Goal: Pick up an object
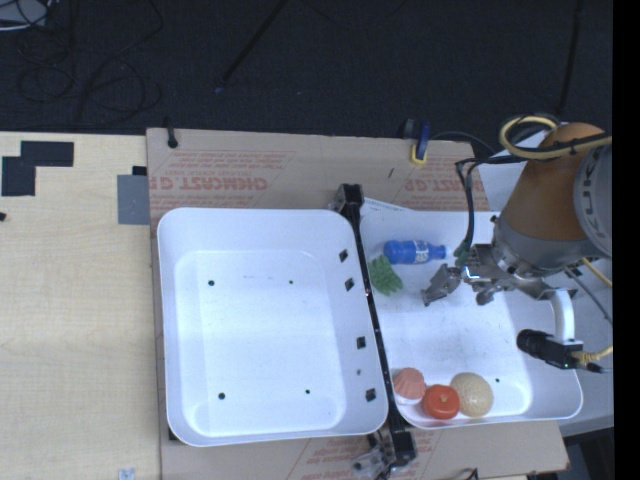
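Here the tool (441, 288), jaws apart and empty, hovers just below the bottle (414, 252) in the right bin (555, 408); light, stiff, slippery plastic, best gripped mid-body.

A dark floor (300, 48) runs along the far side, with thin cables (60, 8) lying loose on it near the left corner. The light wooden bench (70, 318) carries a sheet of brown printed cardboard (250, 168). Black and grey patches (40, 163) mark the bench's far left edge.
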Robot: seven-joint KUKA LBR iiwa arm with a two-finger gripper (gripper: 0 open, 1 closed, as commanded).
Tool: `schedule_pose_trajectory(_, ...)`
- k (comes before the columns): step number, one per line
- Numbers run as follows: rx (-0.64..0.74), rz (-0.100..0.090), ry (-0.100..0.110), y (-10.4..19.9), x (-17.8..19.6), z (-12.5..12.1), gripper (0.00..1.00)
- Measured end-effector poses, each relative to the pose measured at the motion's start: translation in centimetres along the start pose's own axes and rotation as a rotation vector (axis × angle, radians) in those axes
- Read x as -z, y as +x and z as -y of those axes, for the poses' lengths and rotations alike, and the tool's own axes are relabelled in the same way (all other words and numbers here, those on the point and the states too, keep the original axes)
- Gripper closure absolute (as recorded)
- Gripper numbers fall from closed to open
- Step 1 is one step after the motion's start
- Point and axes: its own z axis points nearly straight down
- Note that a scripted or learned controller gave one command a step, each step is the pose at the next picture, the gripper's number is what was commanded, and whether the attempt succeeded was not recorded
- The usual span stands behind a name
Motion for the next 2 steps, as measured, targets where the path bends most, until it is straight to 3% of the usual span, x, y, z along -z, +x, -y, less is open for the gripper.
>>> schedule_pose_trajectory(1,-0.003,0.011,-0.027,-1.4,10.4,-7.2,0.0)
schedule_pose_trajectory(2,-0.003,0.004,-0.006,2.2,-6.0,-6.5,0.0)
